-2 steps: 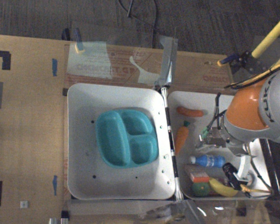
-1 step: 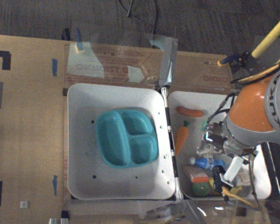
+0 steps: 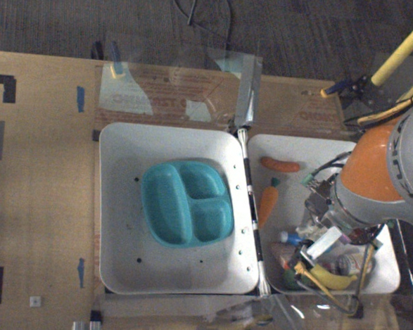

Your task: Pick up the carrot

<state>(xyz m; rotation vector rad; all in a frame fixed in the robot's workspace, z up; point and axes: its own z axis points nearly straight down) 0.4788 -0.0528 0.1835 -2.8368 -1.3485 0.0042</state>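
Currently, reading left to right with the divider between the two bins as landmark: left of the divider sits the left bin (image 3: 115, 260), holding a teal sectioned plate (image 3: 187, 202) roughly centred, its three compartments bare. Just right of the divider, in the right bin (image 3: 389, 276), the carrot (image 3: 267, 204) lies lengthwise against the bin's near-divider wall, orange body with green top pointing toward the far edge. A red sausage-like item (image 3: 280, 164) lies beyond the carrot's top, close to but apart from it. Further right of the divider, the gripper (image 3: 313, 249) hangs low over a clutter of small items at the bin's near end, including a banana (image 3: 332, 279) and a blue-capped object (image 3: 289, 238); state of the jaws: cannot tell, they are lost against the clutter. Nothing is seen held. Carrot lies apart from the gripper, between it and the divider. Judgement: grasp not yet made; arm must shift toward the divider. Risks: the carrot hugs the wall, so one jaw may strike the divider or bin rim and fail to get around the body; a tapered, smooth body may squirt out on closing; a descent from the present spot would catch the clutter instead of the target.
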